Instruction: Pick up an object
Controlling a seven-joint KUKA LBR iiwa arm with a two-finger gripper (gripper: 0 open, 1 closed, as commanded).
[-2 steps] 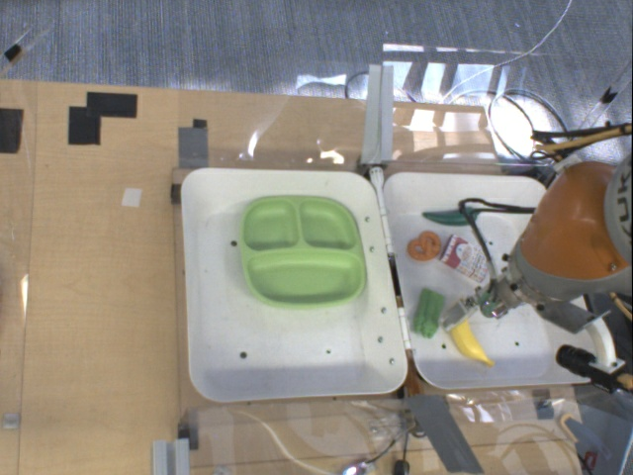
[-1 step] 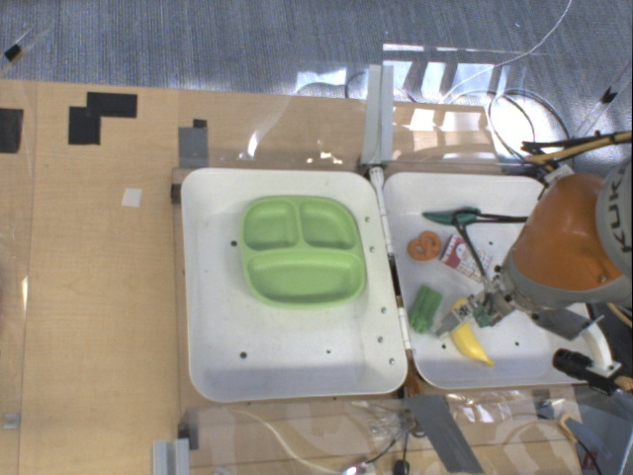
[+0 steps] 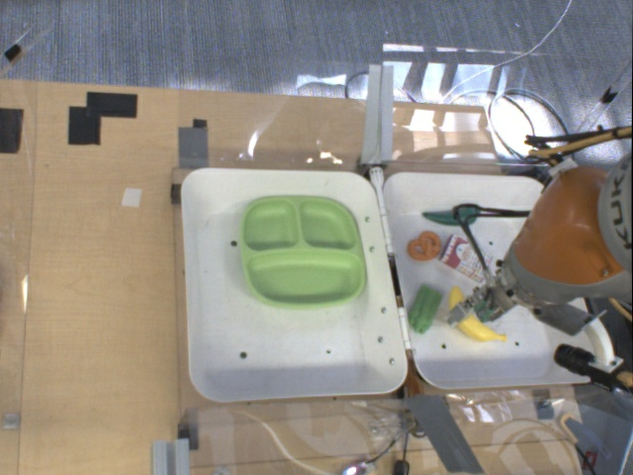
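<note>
Because the gripper [image 3: 482,305] sits low in the right bin [image 3: 435,359], right over the yellow toy banana [image 3: 482,331] at lower right of frame, we cannot tell its opening. We judge the banana light, stiff, slick plastic; grasp across its middle.

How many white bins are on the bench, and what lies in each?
2. The left bin holds a green divided plate. The right bin holds small items, among them a green piece and a yellow banana; the arm may hide more.
</note>
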